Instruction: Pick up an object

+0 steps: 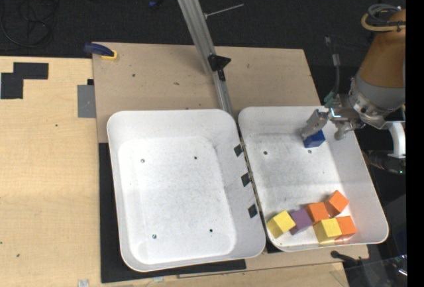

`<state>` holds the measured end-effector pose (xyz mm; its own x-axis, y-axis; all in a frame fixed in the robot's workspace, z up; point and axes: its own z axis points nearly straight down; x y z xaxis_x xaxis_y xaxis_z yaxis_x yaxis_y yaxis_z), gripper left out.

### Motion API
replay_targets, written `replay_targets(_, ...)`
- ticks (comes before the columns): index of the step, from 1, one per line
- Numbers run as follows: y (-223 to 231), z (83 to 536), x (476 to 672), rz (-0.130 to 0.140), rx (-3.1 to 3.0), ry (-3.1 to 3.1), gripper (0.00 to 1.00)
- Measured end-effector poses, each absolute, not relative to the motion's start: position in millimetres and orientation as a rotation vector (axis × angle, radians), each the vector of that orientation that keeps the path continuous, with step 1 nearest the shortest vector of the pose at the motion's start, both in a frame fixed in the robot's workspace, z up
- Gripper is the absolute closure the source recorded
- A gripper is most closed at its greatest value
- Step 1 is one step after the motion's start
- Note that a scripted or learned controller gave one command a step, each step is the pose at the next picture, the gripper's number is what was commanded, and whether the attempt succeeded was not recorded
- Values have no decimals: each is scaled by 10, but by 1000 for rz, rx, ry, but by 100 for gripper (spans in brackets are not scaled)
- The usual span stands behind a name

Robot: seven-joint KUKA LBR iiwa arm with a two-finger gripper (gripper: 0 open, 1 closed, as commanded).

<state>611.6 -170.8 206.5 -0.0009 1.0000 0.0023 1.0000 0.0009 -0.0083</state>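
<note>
1. Your two-finger gripper hangs over the upper right part of the right shallow white bin, grey fingers spread fairly wide
2. A small blue cube sits just below the near finger, touching or almost touching it; you can't tell from here whether it is gripped
3. Heaped in that bin's lower right corner: yellow cube, purple cube, orange blocks, second yellow cube
4. Left white bin lies alongside on the wooden table

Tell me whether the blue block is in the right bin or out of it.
In. The blue block shows against the right bin's white floor near its far edge, at the tool.
</note>
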Motion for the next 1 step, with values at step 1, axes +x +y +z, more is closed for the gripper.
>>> replay_targets(1,-1708,2096,6126,3,-2216,-2222,0)
